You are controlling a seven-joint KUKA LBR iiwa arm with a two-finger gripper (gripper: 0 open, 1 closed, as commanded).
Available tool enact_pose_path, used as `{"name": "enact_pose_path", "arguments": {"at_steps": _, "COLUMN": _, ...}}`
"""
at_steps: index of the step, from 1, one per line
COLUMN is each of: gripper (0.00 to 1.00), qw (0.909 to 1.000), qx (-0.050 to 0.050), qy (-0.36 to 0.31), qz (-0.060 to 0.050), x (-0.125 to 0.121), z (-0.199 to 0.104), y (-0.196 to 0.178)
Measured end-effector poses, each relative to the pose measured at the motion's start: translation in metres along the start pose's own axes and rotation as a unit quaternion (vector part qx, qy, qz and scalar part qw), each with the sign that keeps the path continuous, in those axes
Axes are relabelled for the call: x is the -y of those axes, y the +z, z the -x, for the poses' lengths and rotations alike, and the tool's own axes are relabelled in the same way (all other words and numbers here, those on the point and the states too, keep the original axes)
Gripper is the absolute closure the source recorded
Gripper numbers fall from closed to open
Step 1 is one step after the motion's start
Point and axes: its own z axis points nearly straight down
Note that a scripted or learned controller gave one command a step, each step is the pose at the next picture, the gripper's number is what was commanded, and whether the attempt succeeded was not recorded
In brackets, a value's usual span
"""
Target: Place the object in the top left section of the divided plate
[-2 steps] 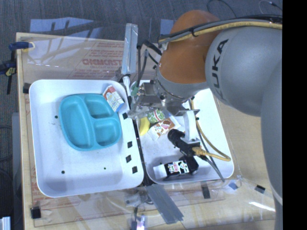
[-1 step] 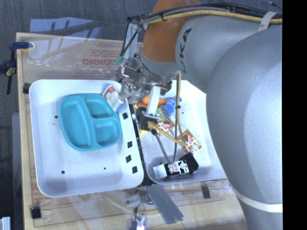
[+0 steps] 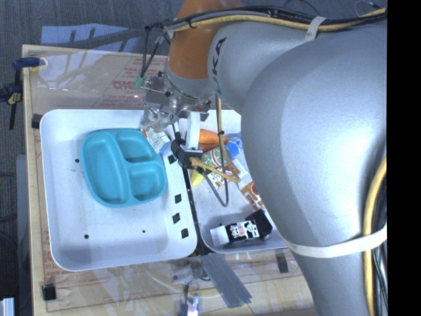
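Two white bins sit side by side; the left bin [image 3: 66, 229] carries a blue divided plate [image 3: 122, 166], its sections bare. My gripper [image 3: 160, 118] hangs over the seam between the bins, just beside the plate's upper right corner; whether it is open or closed I cannot tell. Near it lie a small printed packet [image 3: 155, 139] and an orange object [image 3: 210, 137]. A black carton [image 3: 247, 229] rests in the right bin [image 3: 214, 241].

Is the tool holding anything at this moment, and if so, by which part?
It cannot be told. The tool sits over the clutter at the divider between the bins, beside the blue divided plate; its tips are lost among the items.
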Motion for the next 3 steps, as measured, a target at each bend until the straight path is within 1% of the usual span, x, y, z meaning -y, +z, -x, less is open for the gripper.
{"name": "enact_pose_path", "arguments": {"at_steps": 1, "gripper": 0.00, "qw": 1.0000, "qx": 0.000, "qy": 0.000, "qz": 0.000, "x": 0.000, "z": 0.000, "y": 0.000}}
{"name": "enact_pose_path", "arguments": {"at_steps": 2, "gripper": 0.00, "qw": 0.9992, "qx": 0.001, "qy": -0.040, "qz": -0.001, "x": 0.040, "z": -0.041, "y": 0.048}}
{"name": "enact_pose_path", "arguments": {"at_steps": 3, "gripper": 0.00, "qw": 0.9965, "qx": 0.000, "qy": -0.084, "qz": -0.001, "x": 0.113, "z": -0.051, "y": 0.127}}
